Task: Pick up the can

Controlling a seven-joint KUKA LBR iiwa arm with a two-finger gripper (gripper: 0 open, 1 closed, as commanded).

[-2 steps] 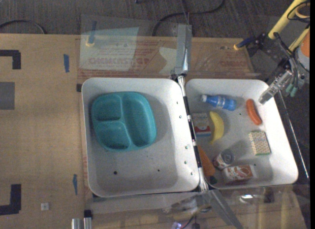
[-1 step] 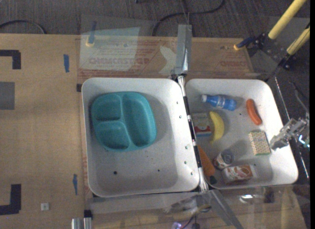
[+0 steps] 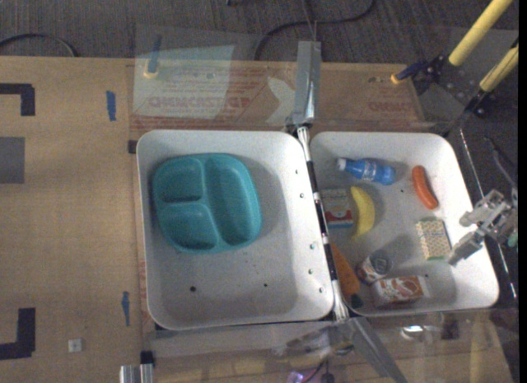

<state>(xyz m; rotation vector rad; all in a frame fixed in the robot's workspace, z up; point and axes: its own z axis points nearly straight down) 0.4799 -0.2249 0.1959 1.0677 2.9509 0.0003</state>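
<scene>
Gripper (image 3: 480, 229) at the right rim of the right shallow white bin (image 3: 461, 163), tilted, nothing seen between its tips; whether they are spread or pressed together cannot be told at this size. Just left of it: pale speckled rectangular sponge block (image 3: 433, 238). Orange sausage-shaped toy (image 3: 425, 187) lies above that. Small grey-topped metal can (image 3: 377, 264) lies on its side in the lower middle of this bin, touching a brown-and-white carton (image 3: 401, 289) below it. Yellow plastic banana (image 3: 363, 210) and a red-and-white small box (image 3: 337, 209) sit near the left wall; blue plastic bottle (image 3: 367, 170) near the top. Left white bin (image 3: 230, 299) holds a teal divided plastic plate (image 3: 206, 201). Both bins rest on the brown tabletop (image 3: 66, 208)
</scene>
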